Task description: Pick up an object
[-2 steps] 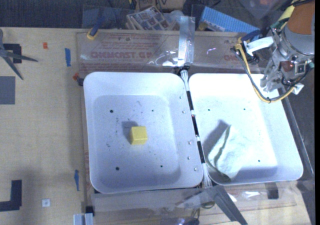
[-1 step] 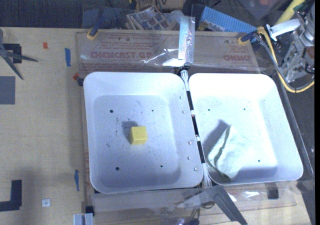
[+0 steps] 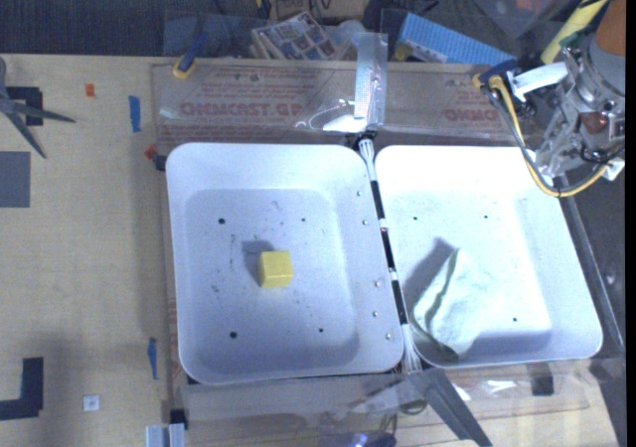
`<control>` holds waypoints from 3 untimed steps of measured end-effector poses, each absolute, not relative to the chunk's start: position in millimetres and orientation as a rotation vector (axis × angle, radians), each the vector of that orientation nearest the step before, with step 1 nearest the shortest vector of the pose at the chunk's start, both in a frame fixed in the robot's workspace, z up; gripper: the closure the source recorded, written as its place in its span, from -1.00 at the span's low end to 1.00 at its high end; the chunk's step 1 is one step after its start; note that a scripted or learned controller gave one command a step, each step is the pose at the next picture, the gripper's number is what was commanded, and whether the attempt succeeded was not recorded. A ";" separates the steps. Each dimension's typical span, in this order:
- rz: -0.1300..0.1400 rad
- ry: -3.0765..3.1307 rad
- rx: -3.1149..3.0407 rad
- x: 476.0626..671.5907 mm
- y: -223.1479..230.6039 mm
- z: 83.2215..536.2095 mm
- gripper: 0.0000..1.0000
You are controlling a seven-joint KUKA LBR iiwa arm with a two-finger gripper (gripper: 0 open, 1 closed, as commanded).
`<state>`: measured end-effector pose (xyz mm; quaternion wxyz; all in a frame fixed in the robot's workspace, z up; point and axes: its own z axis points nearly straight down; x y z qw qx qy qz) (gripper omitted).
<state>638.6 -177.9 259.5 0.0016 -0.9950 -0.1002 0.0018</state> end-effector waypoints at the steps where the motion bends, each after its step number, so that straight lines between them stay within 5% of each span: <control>1: 0.006 -0.315 -3.122 640.4 -167.2 244.2 1.00; 2: -0.003 -0.311 -3.126 655.4 -147.1 360.9 1.00; 3: 0.005 -0.312 -3.124 630.6 -176.4 247.6 1.00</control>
